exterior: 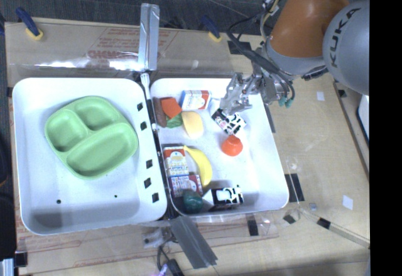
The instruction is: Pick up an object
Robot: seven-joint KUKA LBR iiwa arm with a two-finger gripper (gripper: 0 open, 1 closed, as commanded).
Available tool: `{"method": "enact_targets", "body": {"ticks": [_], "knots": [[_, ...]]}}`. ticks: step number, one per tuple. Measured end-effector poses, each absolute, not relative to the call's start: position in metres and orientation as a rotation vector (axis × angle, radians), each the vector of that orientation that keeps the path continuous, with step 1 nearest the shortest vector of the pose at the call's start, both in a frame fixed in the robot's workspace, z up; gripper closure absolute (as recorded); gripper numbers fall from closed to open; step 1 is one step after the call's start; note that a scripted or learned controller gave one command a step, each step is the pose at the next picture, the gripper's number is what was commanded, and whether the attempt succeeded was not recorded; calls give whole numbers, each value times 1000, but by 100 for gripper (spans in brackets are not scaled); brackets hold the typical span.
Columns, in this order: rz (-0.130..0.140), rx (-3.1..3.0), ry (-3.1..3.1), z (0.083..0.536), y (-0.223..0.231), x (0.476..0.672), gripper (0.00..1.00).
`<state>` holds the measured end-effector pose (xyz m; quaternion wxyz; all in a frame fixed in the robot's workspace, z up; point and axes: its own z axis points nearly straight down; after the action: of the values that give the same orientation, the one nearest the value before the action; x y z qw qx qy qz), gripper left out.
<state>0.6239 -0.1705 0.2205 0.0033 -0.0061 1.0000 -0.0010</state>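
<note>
My gripper hangs over the upper right part of the right bin. A small black-and-white patterned object sits directly under its tip, touching or nearly touching it. An orange cup-shaped piece lies just below that. To the left are a pale yellow rounded piece, a white carton and a red-orange piece. A banana, a red-labelled packet, a dark green item and a second black-and-white object lie near the front.
The left bin holds a green divided plate. A grey metal bracket stands at the back between the bins. The arm's orange band and cables hang over the bench at the right.
</note>
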Motion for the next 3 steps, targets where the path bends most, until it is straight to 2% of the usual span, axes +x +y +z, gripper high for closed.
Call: {"method": "enact_targets", "body": {"ticks": [1, 2, 3], "knots": [[8, -672, 3077, 101, -210, 610, 100], [-6, 17, 3131, 241, -211, 613, 100], [6, 97, 3149, 127, -172, 597, 100]]}}
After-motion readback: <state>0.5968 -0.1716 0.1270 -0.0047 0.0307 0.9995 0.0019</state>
